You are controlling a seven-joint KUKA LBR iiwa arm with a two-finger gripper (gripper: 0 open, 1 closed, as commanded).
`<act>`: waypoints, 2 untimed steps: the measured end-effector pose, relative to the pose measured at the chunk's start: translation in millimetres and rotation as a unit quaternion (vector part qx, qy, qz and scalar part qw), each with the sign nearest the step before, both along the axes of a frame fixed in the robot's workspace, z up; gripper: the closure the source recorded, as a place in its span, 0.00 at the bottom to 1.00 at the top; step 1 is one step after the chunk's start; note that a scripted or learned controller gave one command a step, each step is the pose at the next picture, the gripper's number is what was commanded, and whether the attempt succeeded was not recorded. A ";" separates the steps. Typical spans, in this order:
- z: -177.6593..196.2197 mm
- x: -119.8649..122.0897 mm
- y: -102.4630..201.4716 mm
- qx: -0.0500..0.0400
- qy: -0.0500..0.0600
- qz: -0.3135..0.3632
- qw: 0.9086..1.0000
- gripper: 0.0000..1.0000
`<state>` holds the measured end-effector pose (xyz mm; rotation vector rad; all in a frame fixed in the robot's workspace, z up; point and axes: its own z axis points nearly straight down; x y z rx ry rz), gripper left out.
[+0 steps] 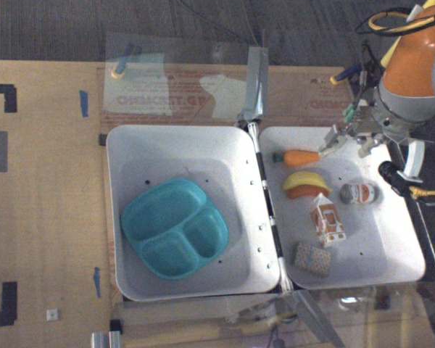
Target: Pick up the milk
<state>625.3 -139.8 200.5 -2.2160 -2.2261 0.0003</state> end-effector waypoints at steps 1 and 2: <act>-82.7 -43.7 -7.5 -0.003 -0.017 -0.082 0.997 0.00; -106.0 -130.5 -21.3 0.001 -0.009 -0.184 0.983 0.00</act>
